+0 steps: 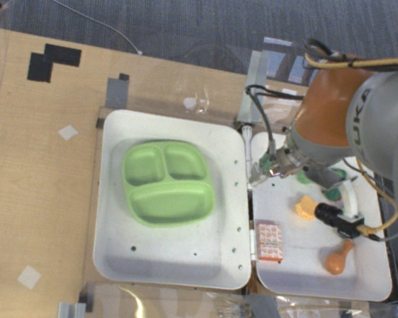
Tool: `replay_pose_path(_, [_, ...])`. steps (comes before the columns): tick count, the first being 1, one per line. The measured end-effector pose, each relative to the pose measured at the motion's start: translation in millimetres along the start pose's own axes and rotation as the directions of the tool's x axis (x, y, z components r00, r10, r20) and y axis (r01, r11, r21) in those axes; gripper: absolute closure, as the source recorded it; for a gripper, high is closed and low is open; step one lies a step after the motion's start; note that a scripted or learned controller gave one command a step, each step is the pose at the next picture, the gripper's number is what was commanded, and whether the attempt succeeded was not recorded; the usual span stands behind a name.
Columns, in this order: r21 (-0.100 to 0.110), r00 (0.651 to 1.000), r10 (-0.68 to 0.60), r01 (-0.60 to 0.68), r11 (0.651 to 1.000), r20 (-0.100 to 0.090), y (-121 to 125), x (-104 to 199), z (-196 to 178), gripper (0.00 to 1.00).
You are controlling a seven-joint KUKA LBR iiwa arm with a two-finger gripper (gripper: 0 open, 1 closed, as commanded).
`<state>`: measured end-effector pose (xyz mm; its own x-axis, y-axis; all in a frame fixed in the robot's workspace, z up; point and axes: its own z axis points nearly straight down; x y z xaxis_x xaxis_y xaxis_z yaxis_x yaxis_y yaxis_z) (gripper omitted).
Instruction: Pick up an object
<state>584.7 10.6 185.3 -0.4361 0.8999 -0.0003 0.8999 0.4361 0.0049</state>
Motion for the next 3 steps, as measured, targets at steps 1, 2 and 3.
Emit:
replay_pose_path(1, [0.003,0.952,0.307,-0.307,0.952,-0.002,-23.6,95.4,0.9,1.0])
replay_pose_path(2, [0.005,0.831,0.556,-0.556,0.831,0.001,15.6,147.7,28.6,1.0])
replay_pose_path(3, [0.004,0.592,0.806,-0.806,0.592,0.003,-1.9,184.4,16.0,1.0])
